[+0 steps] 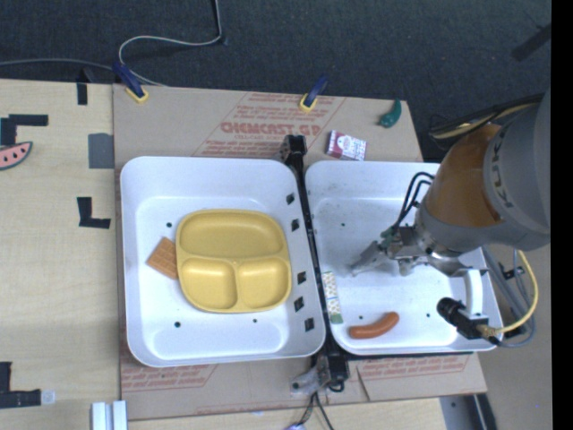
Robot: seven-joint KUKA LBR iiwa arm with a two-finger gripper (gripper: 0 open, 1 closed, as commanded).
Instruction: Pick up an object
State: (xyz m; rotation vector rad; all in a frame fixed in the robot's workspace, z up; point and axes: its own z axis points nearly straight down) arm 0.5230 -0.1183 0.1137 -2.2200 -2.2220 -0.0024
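A small orange-brown sausage (373,326) lies near the front wall of the right bin (358,186). My gripper (358,264) hangs low over the middle of that bin, above and slightly left of the sausage, pointing left. Nothing shows between its fingers, and whether they are spread is too small to tell. In the left bin (143,330) sits a yellow divided plate (235,260), with a tan cracker-like piece (163,258) tucked under its left edge.
The arm's grey body and orange band (461,191) cover the right bin's right side. A black cable and connector (461,319) hang near the bin's front right corner. A small red-and-white packet (345,145) lies on the cardboard behind the bins.
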